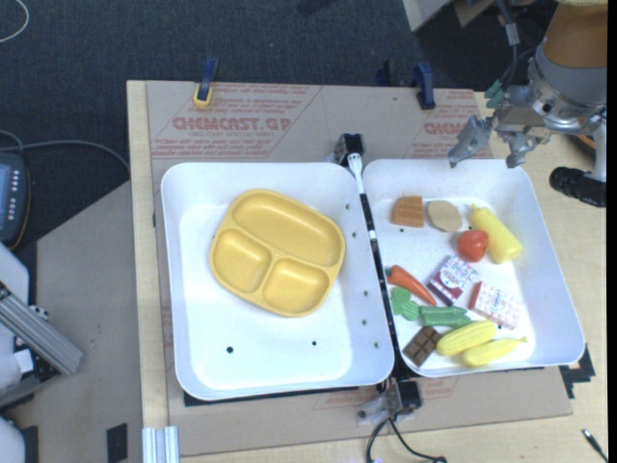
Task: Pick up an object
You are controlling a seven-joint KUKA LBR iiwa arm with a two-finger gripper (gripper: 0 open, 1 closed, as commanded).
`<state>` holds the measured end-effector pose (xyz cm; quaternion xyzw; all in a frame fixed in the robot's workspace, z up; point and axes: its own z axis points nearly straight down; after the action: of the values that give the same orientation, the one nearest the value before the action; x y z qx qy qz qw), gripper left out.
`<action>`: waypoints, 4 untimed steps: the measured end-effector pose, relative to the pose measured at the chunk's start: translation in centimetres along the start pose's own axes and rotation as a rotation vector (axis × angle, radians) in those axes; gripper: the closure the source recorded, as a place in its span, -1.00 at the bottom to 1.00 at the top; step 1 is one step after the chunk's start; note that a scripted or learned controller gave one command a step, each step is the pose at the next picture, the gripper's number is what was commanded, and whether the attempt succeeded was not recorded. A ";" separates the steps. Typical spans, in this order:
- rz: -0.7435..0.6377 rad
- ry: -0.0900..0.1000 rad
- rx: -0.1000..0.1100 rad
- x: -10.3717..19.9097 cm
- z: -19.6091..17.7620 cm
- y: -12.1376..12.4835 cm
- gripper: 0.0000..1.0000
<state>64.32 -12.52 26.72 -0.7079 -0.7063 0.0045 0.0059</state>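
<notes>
My gripper [494,149] hangs open above the back edge of the right bin [549,258], its two fingers spread apart with nothing between them. Below it in the bin lie toy foods: a brown toast slice [408,211], a tan cookie [444,216], a red tomato [472,245], a yellow bottle-shaped piece [496,233], an orange carrot [410,282], two small printed packets [452,280], a green bean [432,313], a chocolate bar [420,345], a corn cob [466,338] and a banana [492,351].
The left bin [193,345] holds a yellow divided plate [277,252]. A black divider strip [367,249] runs between the bins. Two clamps, yellow [204,87] and blue [422,85], grip the board's far edge.
</notes>
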 end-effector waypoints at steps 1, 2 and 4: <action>-0.002 -0.002 -0.014 0.0 -0.8 0.2 -1.00; -0.003 -0.001 -0.010 0.4 3.4 0.3 -1.00; -0.004 -0.001 -0.010 0.3 12.5 0.5 -1.00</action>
<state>64.66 -12.20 14.23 -0.7066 -0.7076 0.0014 0.0021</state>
